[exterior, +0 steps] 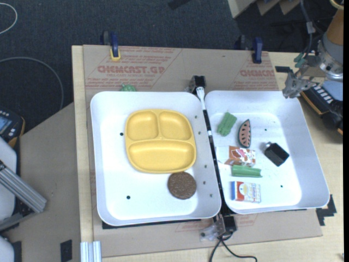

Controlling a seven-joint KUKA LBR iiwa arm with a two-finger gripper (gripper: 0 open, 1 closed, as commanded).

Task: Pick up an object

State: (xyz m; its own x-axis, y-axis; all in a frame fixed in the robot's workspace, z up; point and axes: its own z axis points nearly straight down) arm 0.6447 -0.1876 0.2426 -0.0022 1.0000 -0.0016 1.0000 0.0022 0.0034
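Arm parked at the far right corner, nothing picked up.

The gripper [293,86] hangs over the upper right corner of the right bin [305,146], and I cannot tell its state from here. Below in that bin lie a green block [227,123], a watermelon slice [245,133], a black block [276,153], a red-and-white packet [241,156], a green bar [246,172] and a small printed card [245,191]. The left bin [106,162] carries a yellow divided tray [160,141] with a brown cookie [181,185] just beside its near edge.
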